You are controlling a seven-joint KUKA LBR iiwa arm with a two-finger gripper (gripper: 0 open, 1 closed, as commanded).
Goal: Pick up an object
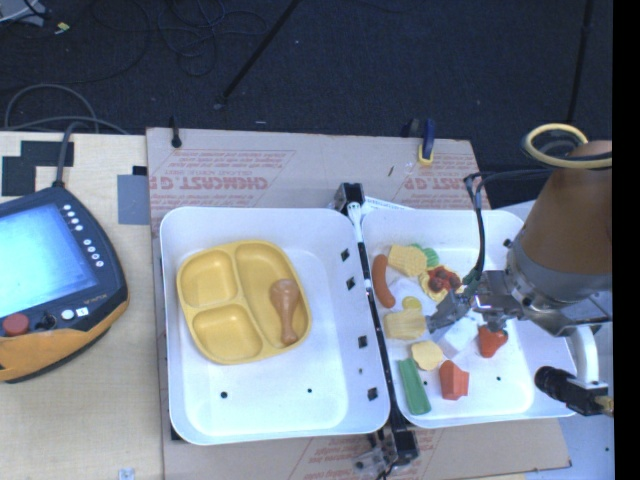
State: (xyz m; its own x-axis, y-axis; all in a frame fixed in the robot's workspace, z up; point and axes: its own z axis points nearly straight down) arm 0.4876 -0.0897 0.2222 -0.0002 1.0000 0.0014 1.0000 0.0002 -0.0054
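nearest the camera, at the right bin's point(520, 403) front, lie a green block point(413, 386) and a red piece point(453, 379). just beyond them the gripper point(450, 315) hovers low over a yellow wedge point(406, 325), beside a red pepper-like toy point(491, 341); how far it is open, i cannot tell, and nothing shows held. farther left, a drumstick point(287, 308) rests in the yellow tray point(215, 288). crowded toys could cause a glancing, empty grasp.
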